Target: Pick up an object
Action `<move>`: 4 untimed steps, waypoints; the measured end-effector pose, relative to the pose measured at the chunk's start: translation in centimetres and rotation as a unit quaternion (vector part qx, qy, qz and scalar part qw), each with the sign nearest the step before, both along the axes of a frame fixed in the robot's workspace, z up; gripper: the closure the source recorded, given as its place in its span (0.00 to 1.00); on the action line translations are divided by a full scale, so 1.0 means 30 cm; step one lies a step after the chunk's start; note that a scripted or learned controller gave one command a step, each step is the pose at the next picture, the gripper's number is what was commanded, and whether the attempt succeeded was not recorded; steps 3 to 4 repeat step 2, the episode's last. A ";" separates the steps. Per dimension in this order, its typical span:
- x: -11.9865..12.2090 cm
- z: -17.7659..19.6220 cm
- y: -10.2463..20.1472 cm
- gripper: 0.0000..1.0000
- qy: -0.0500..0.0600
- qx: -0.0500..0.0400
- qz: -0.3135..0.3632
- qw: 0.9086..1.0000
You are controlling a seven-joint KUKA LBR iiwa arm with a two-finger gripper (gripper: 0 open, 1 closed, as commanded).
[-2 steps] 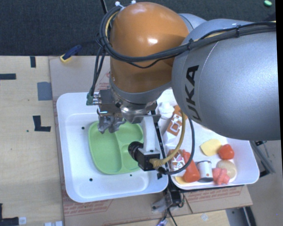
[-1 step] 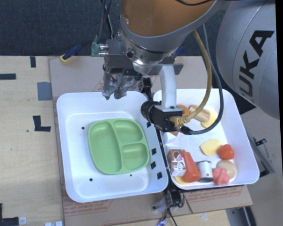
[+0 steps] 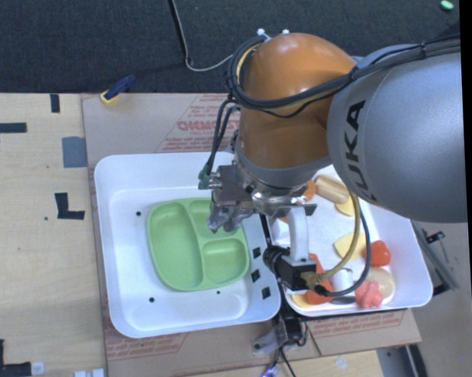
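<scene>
You are looking at the grey KUKA arm with its orange band (image 3: pixel 294 87), which fills the upper right and hangs over the seam between the two bins, so much of what sits beneath it is hidden from you. Under it lies the left shallow white plastic bin (image 3: pixel 117 228), and inside that the pale green divided plastic plate (image 3: pixel 184 248) rests flat on the floor, towards the bin's right side, probably because it is broad and low and settles wherever it is dropped. The right shallow white bin (image 3: pixel 416 281) holds the loose pieces you could pick: a tan rounded block (image 3: pixel 331 190) near the top, a yellow curved piece (image 3: pixel 349 245) in the middle, a small red-orange piece (image 3: pixel 379 253) and a pink lumpy toy (image 3: pixel 369 295) near the front wall, crowded together, likely tipped in as a pile. The two-finger gripper (image 3: pixel 225 215) sits at the wrist's lower left, over the upper right edge of the green plate, just where the plate's compartments meet. You can make out dark metal parts there, but the wrist's shadow and the slant of the view hide the tips, so you cannot tell how wide the claw stands or whether it has hold of anything. Judging from its place, the plate's rim looks the likeliest target.
</scene>
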State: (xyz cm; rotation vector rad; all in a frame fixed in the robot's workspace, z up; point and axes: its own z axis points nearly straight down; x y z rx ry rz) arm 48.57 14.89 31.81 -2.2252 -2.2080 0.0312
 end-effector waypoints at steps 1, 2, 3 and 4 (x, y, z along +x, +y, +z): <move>-0.005 0.755 -0.121 1.00 -0.019 0.007 0.004 1.000; -0.008 0.573 -0.115 1.00 -0.007 0.004 0.004 1.000; -0.008 0.573 -0.115 1.00 -0.007 0.004 0.004 1.000; -0.008 0.573 -0.115 1.00 -0.007 0.004 0.004 1.000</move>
